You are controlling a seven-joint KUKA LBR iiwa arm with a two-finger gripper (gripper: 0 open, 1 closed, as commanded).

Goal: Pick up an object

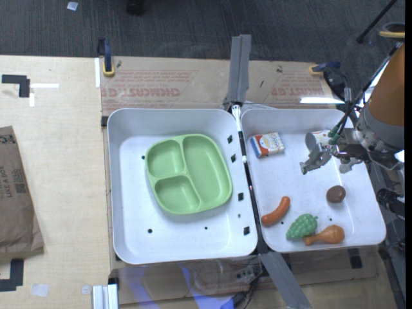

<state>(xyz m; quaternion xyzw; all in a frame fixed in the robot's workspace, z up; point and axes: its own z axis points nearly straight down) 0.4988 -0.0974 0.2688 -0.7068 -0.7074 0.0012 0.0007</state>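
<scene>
Chicken leg (326, 235): lies at the near edge of the right bin (368, 192), touching the green grapes (301, 226); you may lift two things or push one over the rim.
Sausage (275, 211): near the bin's left wall; little room for a finger there.
Brown ball (335, 194): round, so I think it can roll away when you touch it.
Tool (314, 159): it hangs above bare bin floor with nothing between the fingers; how wide they stand, I cannot tell.
Small box (267, 144): farthest, flat, free on all sides.
</scene>
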